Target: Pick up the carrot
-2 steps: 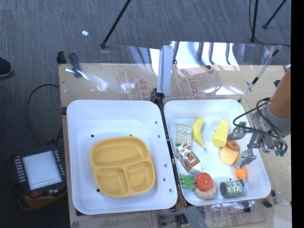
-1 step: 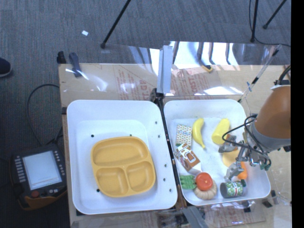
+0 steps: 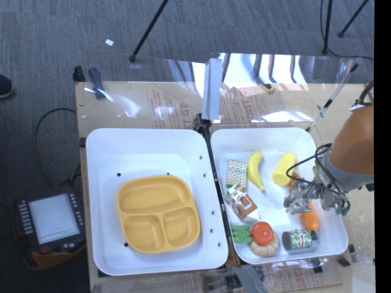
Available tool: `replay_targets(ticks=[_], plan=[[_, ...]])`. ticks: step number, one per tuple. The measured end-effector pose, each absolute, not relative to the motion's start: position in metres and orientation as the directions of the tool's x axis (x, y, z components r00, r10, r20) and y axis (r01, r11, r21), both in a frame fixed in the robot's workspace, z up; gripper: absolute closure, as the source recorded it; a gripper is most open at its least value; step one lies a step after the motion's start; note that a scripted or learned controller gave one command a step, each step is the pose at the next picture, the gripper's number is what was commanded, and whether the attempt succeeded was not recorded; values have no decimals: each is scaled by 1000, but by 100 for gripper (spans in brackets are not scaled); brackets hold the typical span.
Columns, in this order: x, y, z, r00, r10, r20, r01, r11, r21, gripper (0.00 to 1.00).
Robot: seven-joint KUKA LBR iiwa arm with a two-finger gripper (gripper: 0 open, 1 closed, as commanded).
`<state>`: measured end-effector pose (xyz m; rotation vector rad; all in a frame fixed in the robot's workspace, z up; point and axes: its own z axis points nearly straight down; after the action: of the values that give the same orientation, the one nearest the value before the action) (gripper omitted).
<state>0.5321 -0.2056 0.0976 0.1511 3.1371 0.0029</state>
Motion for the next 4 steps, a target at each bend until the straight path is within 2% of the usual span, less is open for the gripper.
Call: replay_targets(ticks=[1, 2, 3, 4], plan=[[479, -171, 89, -994, 106, -9, 106, 994, 1, 100], [477, -148, 115, -963, 269, 0, 269, 963, 1, 100], [476, -148, 114, -964, 267, 1, 267, 964, 1, 0], [537, -174, 134, -865, 502, -1, 502, 865, 1, 0]])
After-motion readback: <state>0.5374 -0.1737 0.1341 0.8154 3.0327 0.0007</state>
